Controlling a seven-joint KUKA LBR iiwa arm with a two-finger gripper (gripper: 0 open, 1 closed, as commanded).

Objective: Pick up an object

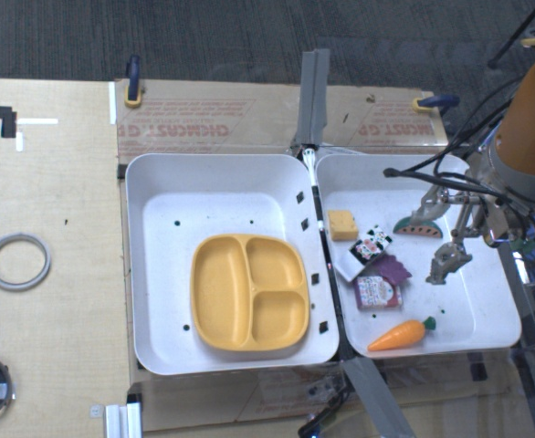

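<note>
Gripper (441, 245) hung with fingers spread over the right bin (487, 327), holding nothing. Descending straight onto the watermelon slice (417, 228) seemed wisest.

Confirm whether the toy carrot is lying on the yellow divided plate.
No. The toy carrot lies in the right bin, near its front edge, while the yellow divided plate sits in the left bin.

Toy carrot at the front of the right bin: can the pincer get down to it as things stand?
Probably yes. The toy carrot lies alone on bare bin floor, apart from the purple pouch, and the pincer hovers nearby.
</note>
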